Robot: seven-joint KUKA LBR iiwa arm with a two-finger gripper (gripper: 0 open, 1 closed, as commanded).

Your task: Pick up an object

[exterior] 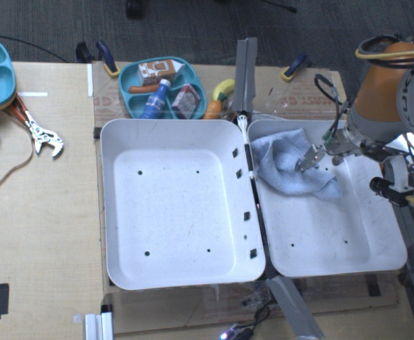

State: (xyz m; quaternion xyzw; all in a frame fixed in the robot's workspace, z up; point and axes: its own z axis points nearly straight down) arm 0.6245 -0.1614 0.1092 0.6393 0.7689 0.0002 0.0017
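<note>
Camera view shows the pincer (308,163), narrowly parted, over the crumpled pale-blue cloth (286,167) at the right white bin's (356,253) ten o'clock; it should sink into a thick fold before closing.

Arm (395,83) cut off at right edge, claw (308,163) fingers too small to tell

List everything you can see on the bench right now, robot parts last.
bins: 2, white, side by side mid-bench
cloth: 1, pale blue, crumpled in right bin's far left corner
tray: 1, teal, behind left bin, holding small items
banana: 1, yellow, right of tray
wrench: 1, silver, left bench
clamps: 2, blue and yellow, bench's far edge
arm: 1, grey and orange, right
hand: 1, over the cloth
</note>
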